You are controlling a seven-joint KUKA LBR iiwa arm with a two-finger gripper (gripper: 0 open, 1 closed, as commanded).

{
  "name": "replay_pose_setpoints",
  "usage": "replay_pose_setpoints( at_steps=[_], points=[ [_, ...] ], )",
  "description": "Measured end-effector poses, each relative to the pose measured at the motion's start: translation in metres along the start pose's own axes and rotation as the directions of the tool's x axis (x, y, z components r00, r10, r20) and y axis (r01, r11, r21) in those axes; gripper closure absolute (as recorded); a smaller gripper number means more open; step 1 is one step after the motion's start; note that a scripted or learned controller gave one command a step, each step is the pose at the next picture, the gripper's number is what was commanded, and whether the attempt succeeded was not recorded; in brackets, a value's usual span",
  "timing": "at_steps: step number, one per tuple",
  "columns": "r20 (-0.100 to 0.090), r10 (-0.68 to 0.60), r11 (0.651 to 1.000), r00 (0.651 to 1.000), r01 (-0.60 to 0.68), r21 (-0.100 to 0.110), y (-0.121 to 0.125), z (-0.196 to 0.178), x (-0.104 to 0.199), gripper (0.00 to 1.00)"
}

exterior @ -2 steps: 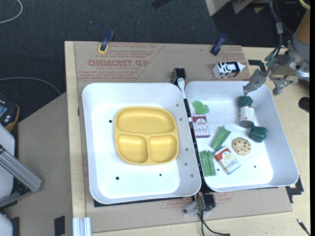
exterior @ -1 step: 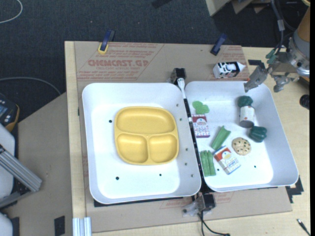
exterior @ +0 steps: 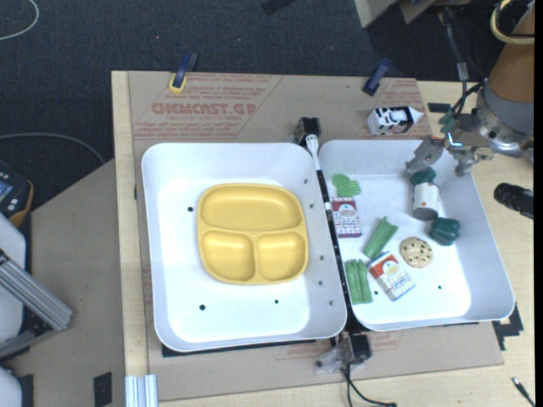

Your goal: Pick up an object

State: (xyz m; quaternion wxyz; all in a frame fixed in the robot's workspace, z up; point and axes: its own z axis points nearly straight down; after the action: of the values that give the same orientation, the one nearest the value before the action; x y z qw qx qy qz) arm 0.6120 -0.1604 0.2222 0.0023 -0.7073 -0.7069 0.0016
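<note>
Gripper [exterior: 441, 153], fingers spread open, above far part of right bin [exterior: 484, 227]; white cylinder [exterior: 425, 200] just below; yellow divided tray [exterior: 252, 231] in left bin [exterior: 170, 253].

Bench [exterior: 254, 100]: tan board, faint red lettering printed along the far side.
Left bin [exterior: 170, 312]: shallow, white, lies flat on the board.
Right bin [exterior: 484, 295]: shallow, white, touching the left bin along the middle seam.
Clamps: yellow-tipped one [exterior: 181, 73] and blue one [exterior: 376, 76] on the far edge.
Black-and-white toy [exterior: 394, 119]: on the board, just beyond the right bin.
</note>
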Motion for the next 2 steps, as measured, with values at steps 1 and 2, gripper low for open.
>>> replay_pose_setpoints(
  at_steps=[1, 2],
  points=[
    [0.0, 0.0, 1.0, 1.0, 0.0, -0.001, 0.003, 0.054, -0.009, 0.0],
    [-0.001, 0.0, 1.0, 1.0, 0.0, 0.0, 0.0, 0.097, -0.009, 0.0]
  ],
)
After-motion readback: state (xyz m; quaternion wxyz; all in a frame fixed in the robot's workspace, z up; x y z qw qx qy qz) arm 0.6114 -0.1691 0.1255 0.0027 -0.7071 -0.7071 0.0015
